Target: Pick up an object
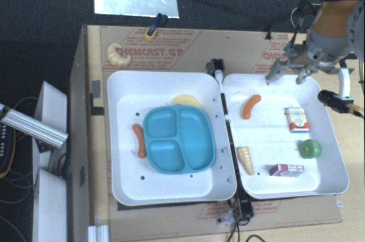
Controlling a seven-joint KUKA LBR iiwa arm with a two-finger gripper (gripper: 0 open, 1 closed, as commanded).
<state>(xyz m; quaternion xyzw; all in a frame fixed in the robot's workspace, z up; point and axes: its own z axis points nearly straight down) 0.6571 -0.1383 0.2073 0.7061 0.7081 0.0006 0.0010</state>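
Note:
My gripper (287,76) hovers over the back edge of the right bin (331,178), its two fingers spread open with nothing between them. Several objects lie in this bin: an orange sausage (251,106) at the back left, a small carton (296,119), a green apple (309,148), a pale cone (246,160) and a red-and-white box (287,169) at the front. The sausage lies closest to the gripper, below and to its left. The left bin (122,178) holds a blue divided plate (178,139), a reddish sausage (140,140) and a yellow item (186,101) partly hidden by the plate.
The divider (224,115) between the bins runs down the middle. On the cardboard behind the left bin lie a pale curled item (118,53) and a yellow-and-blue tool (154,27). A black fitting (333,99) juts in at the right bin's right rim.

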